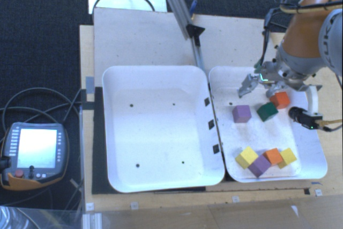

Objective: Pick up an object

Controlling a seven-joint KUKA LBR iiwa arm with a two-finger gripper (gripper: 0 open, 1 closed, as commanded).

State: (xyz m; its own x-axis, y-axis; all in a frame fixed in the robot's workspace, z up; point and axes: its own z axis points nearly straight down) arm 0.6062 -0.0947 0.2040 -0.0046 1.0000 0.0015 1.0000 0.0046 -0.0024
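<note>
Blocks, assorted, in right bin [319,166]: orange block [280,99] and green block [267,111] upper right; purple block [241,113] centre. Gripper [248,86] hovers left of orange block, fingers spread, nothing between. Step: approach. Next: descend squarely over one block, then pinch.

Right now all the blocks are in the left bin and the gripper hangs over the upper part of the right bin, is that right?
Not quite. The camera view shows the blocks, such as the purple block and the green block, in the right bin, not the left bin. The gripper does hang over the upper part of the right bin.
</note>
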